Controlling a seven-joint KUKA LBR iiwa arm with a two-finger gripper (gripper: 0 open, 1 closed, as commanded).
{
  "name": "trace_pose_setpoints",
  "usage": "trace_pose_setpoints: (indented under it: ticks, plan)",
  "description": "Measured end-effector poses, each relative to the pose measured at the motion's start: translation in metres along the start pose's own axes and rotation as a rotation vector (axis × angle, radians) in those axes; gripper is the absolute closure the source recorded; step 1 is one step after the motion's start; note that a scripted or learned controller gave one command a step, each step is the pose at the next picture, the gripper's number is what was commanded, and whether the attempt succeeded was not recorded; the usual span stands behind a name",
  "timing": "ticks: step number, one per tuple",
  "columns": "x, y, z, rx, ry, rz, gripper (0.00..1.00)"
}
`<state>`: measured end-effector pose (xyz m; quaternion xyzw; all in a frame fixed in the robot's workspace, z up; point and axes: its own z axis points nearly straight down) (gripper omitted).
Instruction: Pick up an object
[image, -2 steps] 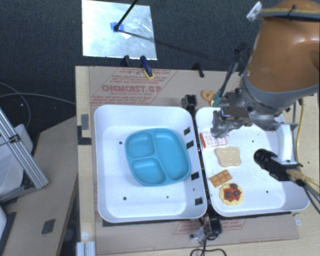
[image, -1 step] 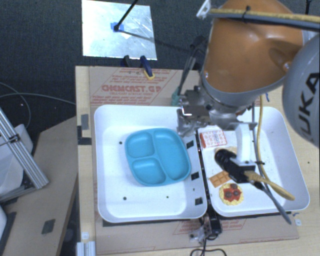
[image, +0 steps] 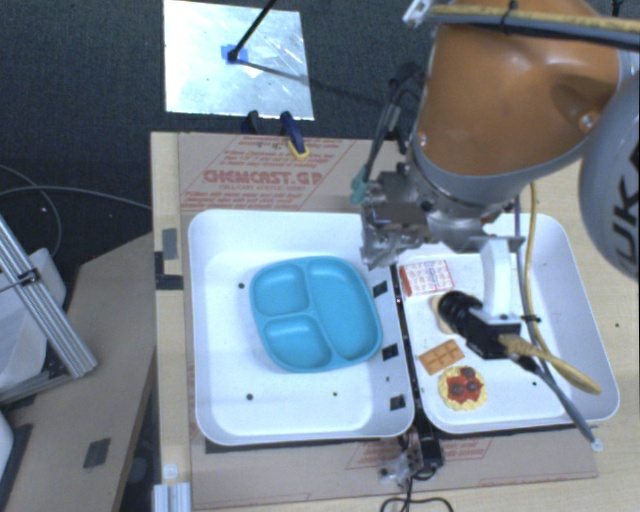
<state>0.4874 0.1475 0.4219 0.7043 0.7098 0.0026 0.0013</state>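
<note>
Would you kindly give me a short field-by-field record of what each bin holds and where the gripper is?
left bin: blue divided plate, three compartments, nothing on it
right bin: red-printed card, square cracker, toy pizza
gripper: above the divider between the bins, toward the far side
holding: cannot tell

Grey arm (image: 612, 150) with a broad glossy orange band (image: 500, 90), black lettering (image: 628, 215).
</note>
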Motion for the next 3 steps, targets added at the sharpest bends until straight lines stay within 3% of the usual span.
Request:
trace_pose_setpoints:
  ticks: [1, 2, 3]
  plan:
    - [0.000, 0.001, -0.011, -0.002, 0.001, -0.005, 1.00]
    - [-0.059, -0.001, -0.027, 0.000, -0.002, 0.012, 1.00]
    - [0.002, -0.003, 0.074, 0.014, -0.003, 0.000, 1.00]
